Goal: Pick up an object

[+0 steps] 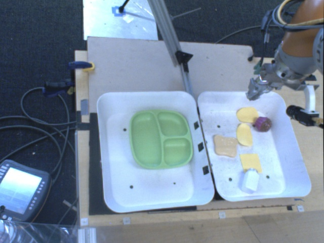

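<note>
Gripper (pixel 254 91) hangs over the far rim of the right bin (pixel 291 151), just this side of the bench board, and whether its fingers are spread or pressed together I cannot tell from up here. Nothing sits between them that I can see. Everything to grab lies in that right bin: a yellow chip (pixel 247 114) near the far rim, close under the gripper, with a purple ball (pixel 262 124) just beside it toward the arm's side wall. A second yellow piece (pixel 244 134) sits at mid-bin, touching or nearly touching a tan slice (pixel 225 146) by the bin's inner wall. Nearer the front rim, a yellow square (pixel 250 162) and a white block (pixel 250 180) lie together. Open floor runs along the bin's arm-side wall. Past the inner wall, the left bin (pixel 114 161) holds a green tray (pixel 161 138).
</note>
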`<state>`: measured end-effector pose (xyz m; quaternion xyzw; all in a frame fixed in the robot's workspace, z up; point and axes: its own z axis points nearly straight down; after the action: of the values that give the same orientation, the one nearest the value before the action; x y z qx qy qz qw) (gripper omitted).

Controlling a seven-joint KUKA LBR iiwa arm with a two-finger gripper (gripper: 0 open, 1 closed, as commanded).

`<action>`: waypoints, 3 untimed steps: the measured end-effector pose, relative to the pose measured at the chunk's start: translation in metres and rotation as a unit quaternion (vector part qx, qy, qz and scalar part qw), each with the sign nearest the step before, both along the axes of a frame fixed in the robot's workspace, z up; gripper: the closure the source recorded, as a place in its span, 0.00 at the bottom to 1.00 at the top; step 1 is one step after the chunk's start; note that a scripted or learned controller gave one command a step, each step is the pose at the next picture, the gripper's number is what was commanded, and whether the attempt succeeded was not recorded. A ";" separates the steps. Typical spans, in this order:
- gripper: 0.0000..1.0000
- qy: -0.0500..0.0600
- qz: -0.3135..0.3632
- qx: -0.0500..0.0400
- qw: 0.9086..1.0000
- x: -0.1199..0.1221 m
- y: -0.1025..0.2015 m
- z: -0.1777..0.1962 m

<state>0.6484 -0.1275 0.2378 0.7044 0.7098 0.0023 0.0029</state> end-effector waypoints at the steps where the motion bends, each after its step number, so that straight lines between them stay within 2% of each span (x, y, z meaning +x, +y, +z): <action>1: 1.00 0.002 0.002 0.001 1.000 0.007 0.050 0.009; 3: 1.00 0.002 0.002 0.001 1.000 0.023 0.155 0.021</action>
<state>0.6712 0.0274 0.2589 0.7032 0.7110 0.0020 0.0006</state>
